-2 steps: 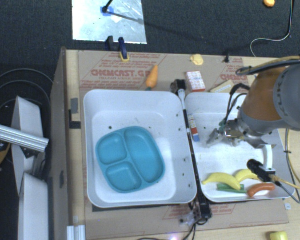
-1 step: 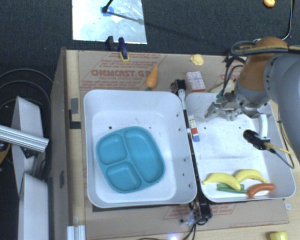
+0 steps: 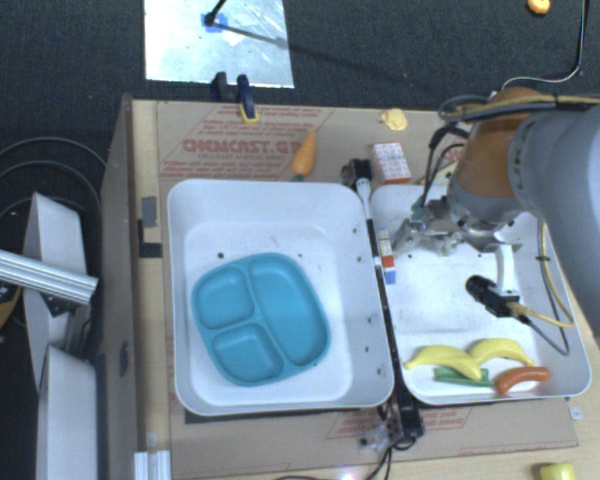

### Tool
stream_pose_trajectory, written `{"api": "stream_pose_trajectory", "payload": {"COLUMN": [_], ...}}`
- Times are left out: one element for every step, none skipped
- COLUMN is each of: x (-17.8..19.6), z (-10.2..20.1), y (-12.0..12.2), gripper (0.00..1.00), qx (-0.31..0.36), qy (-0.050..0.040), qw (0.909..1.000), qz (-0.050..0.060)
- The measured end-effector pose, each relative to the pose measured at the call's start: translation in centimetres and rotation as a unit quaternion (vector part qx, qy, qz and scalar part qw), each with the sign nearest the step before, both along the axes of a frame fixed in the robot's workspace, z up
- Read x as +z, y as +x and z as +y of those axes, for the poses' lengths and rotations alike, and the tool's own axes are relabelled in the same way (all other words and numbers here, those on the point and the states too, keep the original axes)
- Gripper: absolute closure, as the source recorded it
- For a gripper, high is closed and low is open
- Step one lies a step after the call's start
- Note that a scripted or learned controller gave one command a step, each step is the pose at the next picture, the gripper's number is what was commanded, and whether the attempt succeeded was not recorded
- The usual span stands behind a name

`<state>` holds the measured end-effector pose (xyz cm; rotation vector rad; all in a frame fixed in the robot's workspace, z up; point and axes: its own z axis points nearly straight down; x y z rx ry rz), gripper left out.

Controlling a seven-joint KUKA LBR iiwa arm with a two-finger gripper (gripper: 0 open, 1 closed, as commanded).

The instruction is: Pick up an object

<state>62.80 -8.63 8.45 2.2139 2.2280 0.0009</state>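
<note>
My gripper (image 3: 426, 232) hangs low over the back left part of the right bin (image 3: 435, 313), close to its white floor. Nothing shows between its parts. Along the front of that bin lie two yellow bananas (image 3: 442, 358) (image 3: 502, 349), a thin green piece (image 3: 458, 375) and an orange-red sausage shape (image 3: 521, 377), all well in front of the gripper. In the left bin (image 3: 220, 203) a blue divided plate (image 3: 260, 316) lies flat.
On the cardboard behind the bins lie an orange carrot-like piece (image 3: 303, 156), a small pale box (image 3: 390, 160) and a yellow lump (image 3: 394, 119). A black-tipped white stick (image 3: 364, 190) runs along the wall between the bins. The grey arm (image 3: 570, 188) covers the right bin's back right.
</note>
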Motion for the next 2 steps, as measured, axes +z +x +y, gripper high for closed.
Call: {"api": "stream_pose_trajectory", "payload": {"x": [1.1,6.1], "z": [-0.2,-0.3], "y": [0.2,-8.7], "gripper": [1.0,1.0], "qx": [0.0,-0.004], "qy": [0.0,0.0], "qw": [1.0,1.0], "qz": [-0.002,0.001]}}
